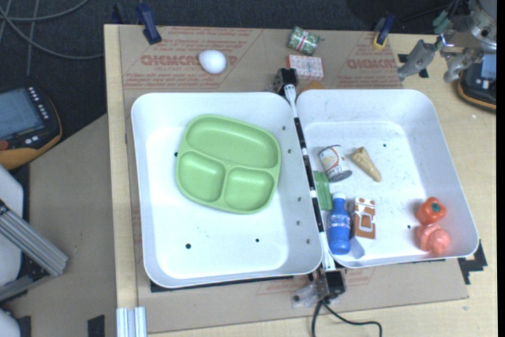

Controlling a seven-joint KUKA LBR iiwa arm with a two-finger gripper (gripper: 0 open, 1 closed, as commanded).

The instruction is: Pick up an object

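Dark carpet with grey cables lies behind a surface (237, 51) covered with brown cardboard, and this cardboard has the red word "CHEMCAST" printed on it more than one time.

From the camera view, the arm comes in at the top right corner, and its gripper (442, 59) stays above the surface just outside the far right corner of the right bin (394, 102). The grey metal parts spread to both sides, but whether the fingers are wide or narrow I cannot tell from this angle.

A left bin (158, 249) holds one light green plate (229, 163) with three compartments. In the right bin I see a small can (332, 162), a tan cone (365, 162), a green thing (322, 192) along the left wall, a blue bottle (339, 225), a small orange and white box (364, 218), an orange-red toy (431, 211) and a pink toy (433, 237) touching it. These are the things to pick; all lie in the bin, well apart from the gripper.

Outside the bins, on the cardboard, lie a white egg (211, 61), a green can (304, 39) and a small printed packet (304, 65); their writing is too small to read.
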